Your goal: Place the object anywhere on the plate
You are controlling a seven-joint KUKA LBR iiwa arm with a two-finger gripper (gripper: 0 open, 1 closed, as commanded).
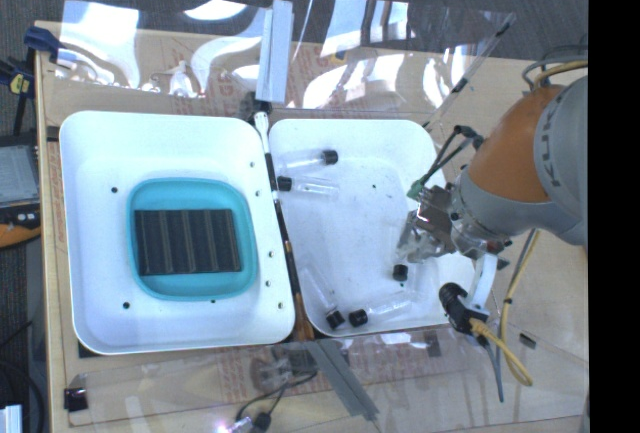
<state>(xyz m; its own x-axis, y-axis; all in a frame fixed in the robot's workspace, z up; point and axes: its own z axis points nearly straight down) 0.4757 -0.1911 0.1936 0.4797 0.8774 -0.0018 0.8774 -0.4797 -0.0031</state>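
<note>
No readable brand, label or writing anywhere; the bench surface has faint reddish print, too small to read. Landmark is the teal plate (191,238), a rounded-rectangle dish with a dark ribbed centre, sitting mid-floor in the left bin (90,146). White floor shows on all four sides of the plate, widest above it and to its left, narrower between it and the divider (277,221) on its right. The objects are all right of the plate, across the divider, in the right bin (350,136): clear tubes with black caps. One tube (310,160) lies up and right of the plate near that bin's top-left corner, a second tube (303,186) just below it close to the divider. Further right and lower than the plate, two black caps (345,318) sit by the right bin's bottom rim with a clear tube (385,304) beside them, and a small black piece (400,272) lies just under the gripper (418,239). The gripper hangs over the right bin's right side, far right of the plate, arm (525,166) coming in over that bin's right rim. Can't tell whether the fingers are open or closed, or whether anything is between them, too small and cluttered. Middle of the right bin's floor is bare between the upper tubes and the gripper.
</note>
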